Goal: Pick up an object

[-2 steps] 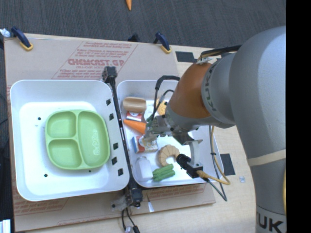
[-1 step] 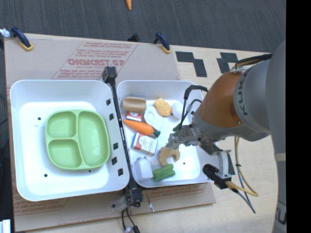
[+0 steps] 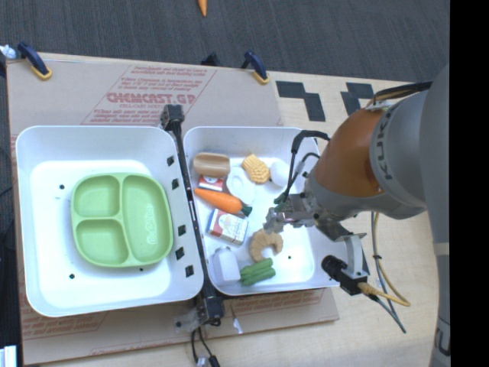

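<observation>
The right bin (image 3: 299, 272) holds several toy foods: a hot dog bun (image 3: 211, 164), a yellow waffle-like piece (image 3: 257, 169), a carrot (image 3: 219, 200), a red and white carton (image 3: 228, 227), a tan croissant (image 3: 265, 243), a green pickle-like piece (image 3: 257, 272) and a white cup (image 3: 225, 261). My gripper (image 3: 280, 217) hangs low over the right bin, just above the croissant's upper right edge. Nothing shows between its fingers.
The left bin (image 3: 46, 289) holds a green three-compartment plate (image 3: 121, 219). A black divider clamp (image 3: 173, 116) sits between the bins. Blue and orange clamps (image 3: 256, 66) pin the cardboard sheet at the back. An orange item (image 3: 202, 3) lies on the floor beyond.
</observation>
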`<state>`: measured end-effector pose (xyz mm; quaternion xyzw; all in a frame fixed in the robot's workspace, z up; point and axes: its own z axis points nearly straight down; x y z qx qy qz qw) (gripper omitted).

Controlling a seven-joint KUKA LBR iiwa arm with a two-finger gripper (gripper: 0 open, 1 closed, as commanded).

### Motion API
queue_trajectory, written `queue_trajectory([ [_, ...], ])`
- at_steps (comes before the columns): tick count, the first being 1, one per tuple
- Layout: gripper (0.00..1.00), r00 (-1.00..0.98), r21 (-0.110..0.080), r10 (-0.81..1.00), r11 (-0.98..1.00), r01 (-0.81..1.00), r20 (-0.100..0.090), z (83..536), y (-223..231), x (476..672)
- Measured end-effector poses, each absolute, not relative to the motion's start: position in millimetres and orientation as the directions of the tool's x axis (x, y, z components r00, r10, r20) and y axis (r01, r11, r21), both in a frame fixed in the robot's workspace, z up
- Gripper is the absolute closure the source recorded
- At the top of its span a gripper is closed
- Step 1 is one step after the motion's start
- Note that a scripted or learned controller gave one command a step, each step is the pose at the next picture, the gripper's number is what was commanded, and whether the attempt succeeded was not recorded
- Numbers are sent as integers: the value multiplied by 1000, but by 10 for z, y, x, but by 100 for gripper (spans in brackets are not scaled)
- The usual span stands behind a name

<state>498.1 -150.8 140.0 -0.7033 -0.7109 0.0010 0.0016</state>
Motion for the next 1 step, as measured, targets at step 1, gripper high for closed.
queue_trajectory([
  [1, 100, -17, -3, 1000, 17, 1000, -1, 1503, -1509, 4992],
])
